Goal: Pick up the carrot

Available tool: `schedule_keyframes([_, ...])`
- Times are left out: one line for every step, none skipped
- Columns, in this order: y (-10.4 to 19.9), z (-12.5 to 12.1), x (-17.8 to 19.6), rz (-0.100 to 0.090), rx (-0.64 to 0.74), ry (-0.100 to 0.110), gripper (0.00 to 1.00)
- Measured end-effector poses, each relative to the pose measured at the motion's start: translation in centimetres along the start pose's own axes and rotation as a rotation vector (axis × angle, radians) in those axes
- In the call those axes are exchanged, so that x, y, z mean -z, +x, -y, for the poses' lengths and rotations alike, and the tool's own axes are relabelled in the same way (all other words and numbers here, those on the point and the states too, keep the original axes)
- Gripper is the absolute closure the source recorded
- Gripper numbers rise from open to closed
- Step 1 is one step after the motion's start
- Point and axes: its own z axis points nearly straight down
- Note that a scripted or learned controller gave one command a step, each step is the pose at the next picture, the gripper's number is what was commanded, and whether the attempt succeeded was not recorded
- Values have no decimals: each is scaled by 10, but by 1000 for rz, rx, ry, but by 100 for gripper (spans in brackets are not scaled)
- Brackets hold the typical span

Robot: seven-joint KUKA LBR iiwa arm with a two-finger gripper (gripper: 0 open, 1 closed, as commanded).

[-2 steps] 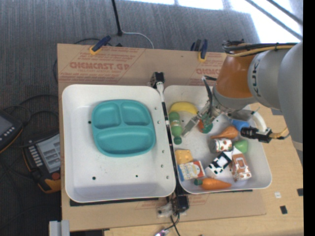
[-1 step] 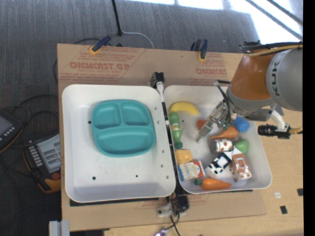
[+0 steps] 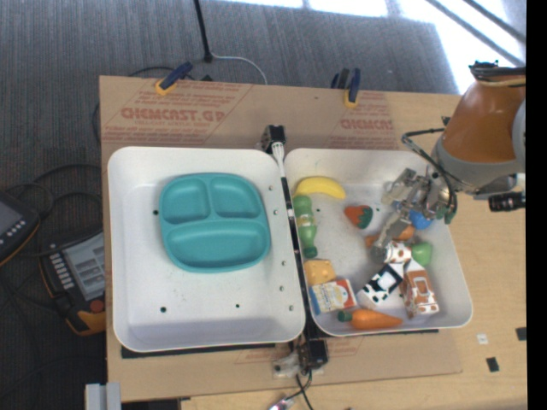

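My claw hangs over the right bin, above the toy cow; its grip state I cannot tell. The carrot lies below the cow, against the bin's near rim.

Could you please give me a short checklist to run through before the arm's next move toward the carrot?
1. Carrot in sight, lying at the near edge of the right bin: ok.
2. Gripper above the carrot: not ok; it sits mid-bin, farther back, with toys between.
3. Carrot held: not ok; it lies apart from the gripper.
4. Room around the carrot: not ok; the small carton, the cow toy and the bin wall crowd it.
5. Finger opening: cannot tell from this view.
6. Teal tray in the left bin, away from the path: ok.
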Motion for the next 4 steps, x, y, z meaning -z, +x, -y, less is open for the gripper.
schedule_keyframes([-24,-68,-47,21,-126,17,0])
schedule_keyframes([7,-46,-46,25,199,21,0])
schedule_keyframes([13,-36,-45,23,408,22,0])
schedule_keyframes([9,-20,-45,17,723,22,0])
